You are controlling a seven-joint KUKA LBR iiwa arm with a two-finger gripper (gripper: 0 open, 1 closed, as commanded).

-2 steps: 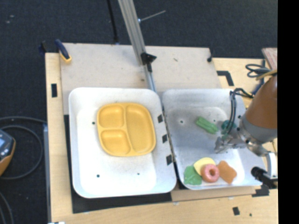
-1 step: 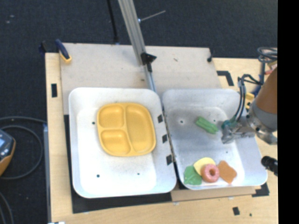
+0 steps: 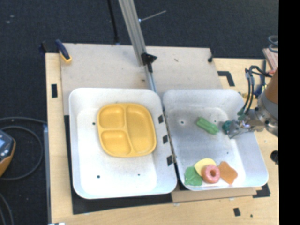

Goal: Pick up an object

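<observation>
A small green oblong object (image 3: 207, 125) lies in the middle of the right bin (image 3: 187, 107). My gripper (image 3: 231, 127) hangs low over the same bin, just to the right of this green piece and apart from it. Along the bin's near edge sit a green piece (image 3: 191, 176), a yellow piece (image 3: 205, 165), a pink ring (image 3: 211, 174) and an orange piece (image 3: 228, 172), packed close together. Nothing shows in the gripper's grasp.
A yellow divided plate (image 3: 126, 129) rests in the left bin (image 3: 84, 172). A slanted metal pole (image 3: 133, 27) rises from the bench behind the bins. The arm's wrist and cables (image 3: 262, 102) stand over the right bin's right rim.
</observation>
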